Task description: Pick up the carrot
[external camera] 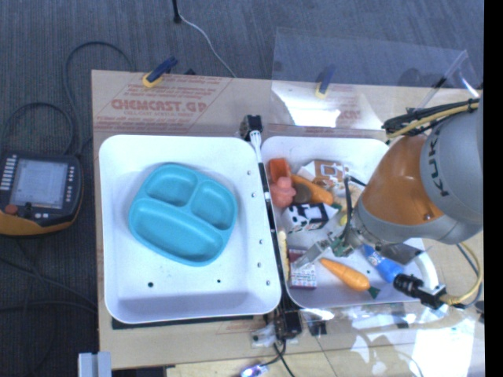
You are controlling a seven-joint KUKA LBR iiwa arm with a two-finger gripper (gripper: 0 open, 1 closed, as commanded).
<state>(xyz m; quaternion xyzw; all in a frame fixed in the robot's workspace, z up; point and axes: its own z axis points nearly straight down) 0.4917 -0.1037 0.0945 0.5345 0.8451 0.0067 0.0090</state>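
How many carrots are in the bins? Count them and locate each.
2. One carrot lies near the right bin's front edge; another lies further back among the clutter. The arm may hide more.

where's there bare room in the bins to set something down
Left bin: bare white floor rings the blue divided plate, widest along the near edge and near-left corner. Right bin: crowded. The arm covers its right side, and toys fill the left, among them a carrot near the front and another orange piece toward the back.
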